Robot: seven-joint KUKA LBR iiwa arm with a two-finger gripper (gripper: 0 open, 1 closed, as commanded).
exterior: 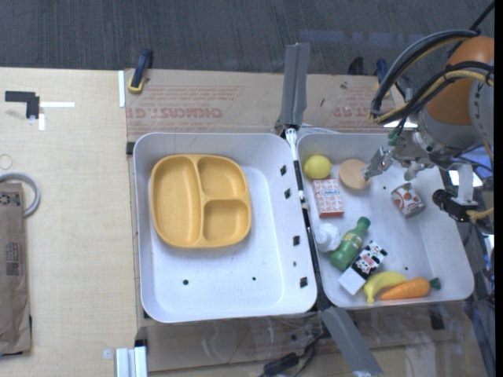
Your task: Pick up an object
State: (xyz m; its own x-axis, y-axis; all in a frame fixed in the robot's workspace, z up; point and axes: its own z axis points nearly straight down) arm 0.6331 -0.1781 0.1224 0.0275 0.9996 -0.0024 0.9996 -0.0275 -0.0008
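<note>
A: Tool (pixel 380 166) at upper right of frame, over the back of the right bin (pixel 440 246). Grip state: cannot tell; the tip is small and blurred against the bin wall.

B: Anything under it?

A: Tan round disc (pixel 354 174) just left of the tip, close, contact unclear. Lemon (pixel 317 166) further left, by the divider.

B: Rest of that bin?

A: Red-and-white box (pixel 328 198) below the lemon. Small red-and-white cup (pixel 408 201) lying right of centre. Green bottle (pixel 349 244) tilted, mid-bin. Banana (pixel 380 283) and carrot (pixel 408 289) touching along the lower edge.

B: Left bin?

A: Left bin (pixel 228 289) holds a yellow divided plate (pixel 201 200), three compartments, upper left. Desk (pixel 67 210) wood-toned, at frame left.
</note>
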